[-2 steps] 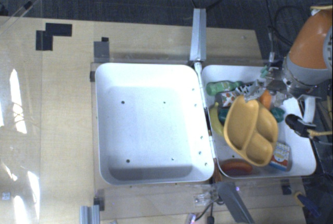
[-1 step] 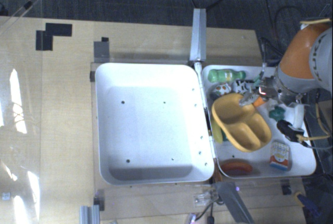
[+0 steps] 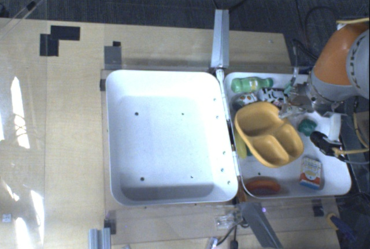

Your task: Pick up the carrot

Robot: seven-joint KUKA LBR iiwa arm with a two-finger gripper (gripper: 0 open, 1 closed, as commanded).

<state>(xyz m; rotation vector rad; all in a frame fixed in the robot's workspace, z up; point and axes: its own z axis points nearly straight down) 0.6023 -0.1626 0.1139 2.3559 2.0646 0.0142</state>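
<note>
Against the right bin's [image 3: 341,187] front wall, the carrot [image 3: 265,186].

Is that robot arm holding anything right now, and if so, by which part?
It cannot be told. The gripper sits low in the right bin, beside the yellow bowl; the carrot lies apart, near the bin's front edge.
</note>
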